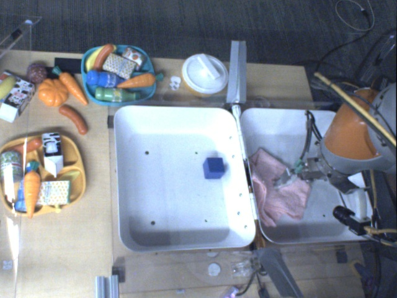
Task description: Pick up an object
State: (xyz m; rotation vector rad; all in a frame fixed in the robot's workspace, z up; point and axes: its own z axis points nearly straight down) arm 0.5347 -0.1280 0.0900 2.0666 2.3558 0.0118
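Your claw [290, 174] sits low in the right bin [322, 120], right at the upper right edge of the pink cloth [277, 188], and it looks like it's touching or just about touching the fabric. Honestly can't tell if it's released or clenched, the tip is too small and blurry against the cloth, so don't assume you've got anything. The cloth is bunched against the bin's left wall, with its long axis running roughly top to bottom in the view, so it lies just left of and below the claw. That's the nearest thing by far. The other candidate is the blue cube [214, 167], sitting alone near the middle of the left bin [142, 120], well apart from the claw and across the divider to its left. My guess: the cloth is the one you're set up for, and a short drop onto that near edge should do it.
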